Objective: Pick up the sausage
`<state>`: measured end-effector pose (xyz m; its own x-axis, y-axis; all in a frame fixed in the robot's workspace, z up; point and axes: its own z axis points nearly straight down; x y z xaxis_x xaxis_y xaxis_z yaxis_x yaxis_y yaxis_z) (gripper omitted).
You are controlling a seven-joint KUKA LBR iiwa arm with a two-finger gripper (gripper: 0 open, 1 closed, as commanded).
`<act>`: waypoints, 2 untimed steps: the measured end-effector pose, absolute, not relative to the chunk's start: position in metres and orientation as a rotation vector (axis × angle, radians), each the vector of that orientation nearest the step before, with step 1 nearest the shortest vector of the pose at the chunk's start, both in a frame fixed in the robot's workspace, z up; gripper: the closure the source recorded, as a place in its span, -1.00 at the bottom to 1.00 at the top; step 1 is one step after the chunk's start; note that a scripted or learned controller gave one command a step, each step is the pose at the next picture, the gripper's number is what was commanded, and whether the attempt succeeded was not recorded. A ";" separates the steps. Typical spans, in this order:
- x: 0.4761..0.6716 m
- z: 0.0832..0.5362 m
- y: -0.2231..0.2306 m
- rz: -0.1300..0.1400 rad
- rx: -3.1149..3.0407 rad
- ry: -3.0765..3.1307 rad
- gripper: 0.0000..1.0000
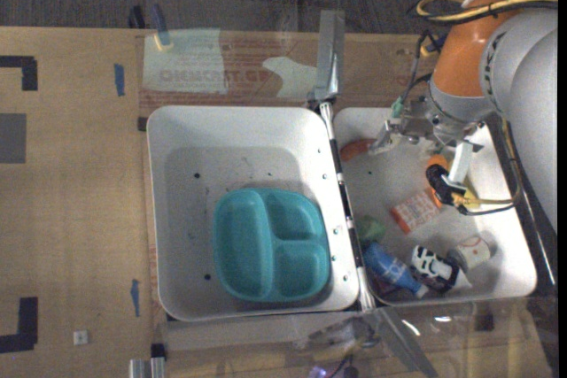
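Observation:
The sausage (353, 149) is a small reddish-orange piece lying at the far left corner of the right bin (518, 274), close to the wall between the bins. My gripper (396, 133) hangs low over the back of that bin, just right of the sausage and very near it. The grey arm with its orange band (468, 57) comes in from the upper right and hides the gripper's upper part. Nothing can be made out in the gripper's hold.
The right bin also holds an orange packet (415, 211), a green item (370, 229), a blue object (391, 266), a black-and-white toy (434, 266) and a white cylinder (470, 252). A teal divided plate (270, 243) lies in the left bin (177, 146).

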<state>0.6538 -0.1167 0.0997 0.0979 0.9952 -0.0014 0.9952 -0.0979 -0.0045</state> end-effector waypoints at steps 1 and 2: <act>0.655 0.108 -0.117 0.007 -2.325 -2.111 1.00; 0.655 0.108 -0.116 0.008 -2.324 -2.112 -1.00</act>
<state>0.6546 -0.1163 0.1082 0.0958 0.9954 -0.0028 0.9954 -0.0958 -0.0043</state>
